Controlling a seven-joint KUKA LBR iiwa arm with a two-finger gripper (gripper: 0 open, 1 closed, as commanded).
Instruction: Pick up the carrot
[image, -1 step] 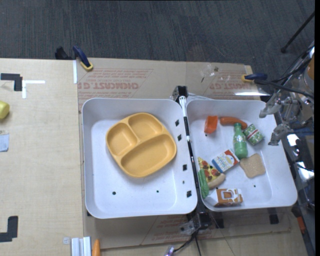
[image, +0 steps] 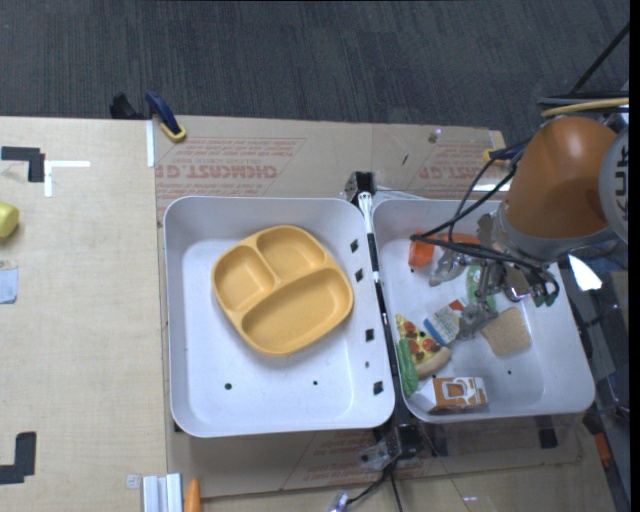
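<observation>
- Camera view, carrot (image: 432, 252): an orange piece in the upper left part of the right bin (image: 560, 400). It is partly covered by the arm's cables and wrist hardware. The visible part looks elongated, with its long axis roughly left-right across the frame; which end is the tip cannot be told.
- Pincer (image: 487, 300): at centre of the right bin, below the orange band (image: 560, 175) of the arm (image: 565, 190), pointing down into the bin. Clutter of metal and cables hides the fingers; cannot tell whether they stand apart or together, or whether anything is between them.
- The carrot lies just left of and slightly above the pincer; contact cannot be confirmed.
- Other contents of the right bin: a pizza-slice toy (image: 420, 345) at left, a tan bread-like slice (image: 508, 332) right of centre, a small orange-brown carton (image: 460, 394) at the lower edge.
- Left bin (image: 200, 400): holds a yellow divided plate (image: 283, 288), three compartments.
- Counter (image: 80, 350): a yellow object (image: 6, 220) at far left edge.
</observation>
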